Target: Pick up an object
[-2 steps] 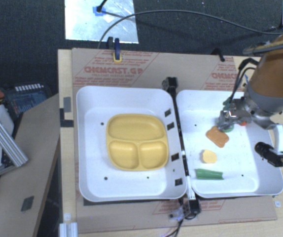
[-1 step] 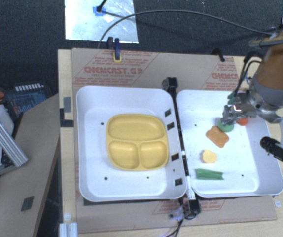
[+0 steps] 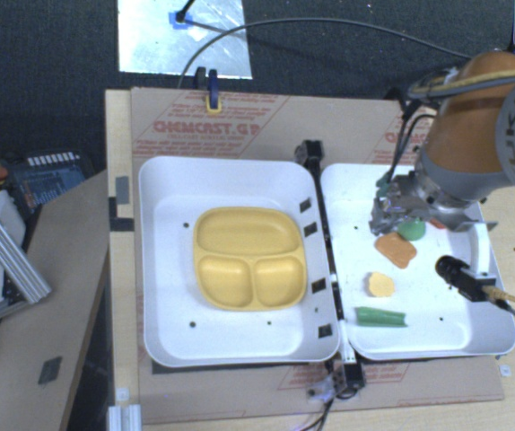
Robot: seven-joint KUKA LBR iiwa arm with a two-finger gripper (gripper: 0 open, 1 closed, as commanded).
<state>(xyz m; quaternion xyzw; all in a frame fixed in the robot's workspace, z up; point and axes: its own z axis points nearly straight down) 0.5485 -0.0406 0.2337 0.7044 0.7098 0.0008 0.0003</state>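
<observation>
Two white bins sit side by side on the bench (image 3: 123,241), and everything loose lies in the right bin (image 3: 473,339), at the right of the frame. The left bin (image 3: 163,268) carries a yellow divided tray (image 3: 248,257) at its centre.

The grey arm (image 3: 477,124) reaches in from the upper right, and its end effector (image 3: 390,215) hangs low over the upper middle of the right bin. Nothing can be seen caught in it.

Directly below it in the frame, touching or nearly so, lies an orange-brown flat piece (image 3: 396,249), its long axis running on a slant from upper left to lower right. Just to the right of the end effector a round green piece (image 3: 411,230) peeps out, partly hidden under the wrist. Further toward the bottom of the frame sit a small yellow round piece (image 3: 381,285) and, lower still, a green bar (image 3: 380,316) lying left to right.

To my eye the orange-brown piece or the round green piece is the likely target, since both lie beside the tool while the other two are well apart from it. A small drop and shift toward the frame's bottom would bring it over the orange-brown piece.
</observation>
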